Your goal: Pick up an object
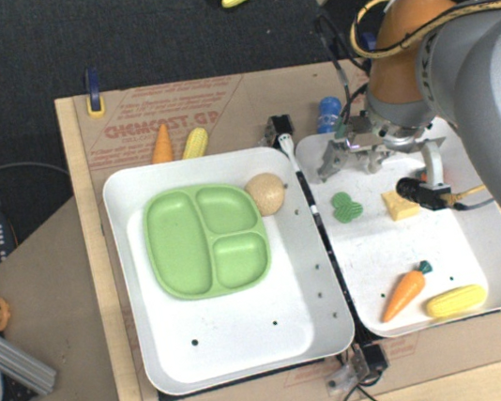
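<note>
White plastic right bin (493, 287) holds a carrot (404, 293) and a corn cob (456, 301) at its near edge, a green piece (347, 208) and a cheese wedge (400, 204) mid-bin. The gripper (356, 150) hangs over this bin's far-left corner, gripping nothing; whether it is open cannot be told. The step appears to be the approach: next, centre over one item, likely the green piece, and descend.

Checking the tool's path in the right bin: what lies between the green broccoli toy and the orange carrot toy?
In the camera view, only bare white bin floor lies between the green broccoli toy and the orange carrot toy.
</note>
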Available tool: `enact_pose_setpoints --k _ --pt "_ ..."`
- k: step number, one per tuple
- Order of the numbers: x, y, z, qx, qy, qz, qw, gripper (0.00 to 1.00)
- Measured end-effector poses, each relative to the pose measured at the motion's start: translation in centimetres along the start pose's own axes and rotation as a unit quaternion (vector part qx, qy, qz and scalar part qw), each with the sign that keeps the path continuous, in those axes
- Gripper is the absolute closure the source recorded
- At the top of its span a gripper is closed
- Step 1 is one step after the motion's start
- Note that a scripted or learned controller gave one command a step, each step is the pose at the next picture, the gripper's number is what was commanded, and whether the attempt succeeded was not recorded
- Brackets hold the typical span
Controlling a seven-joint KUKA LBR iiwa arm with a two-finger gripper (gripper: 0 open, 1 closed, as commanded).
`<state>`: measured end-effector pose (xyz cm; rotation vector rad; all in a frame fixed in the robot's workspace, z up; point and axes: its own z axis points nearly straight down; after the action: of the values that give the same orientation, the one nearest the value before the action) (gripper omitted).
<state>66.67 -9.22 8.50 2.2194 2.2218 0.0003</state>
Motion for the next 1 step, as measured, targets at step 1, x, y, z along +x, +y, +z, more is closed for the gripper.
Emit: enact_pose_setpoints --k 1 --pt "0.00 0.00 0.00 0.000 0.000 0.000 1.0000 0.00"
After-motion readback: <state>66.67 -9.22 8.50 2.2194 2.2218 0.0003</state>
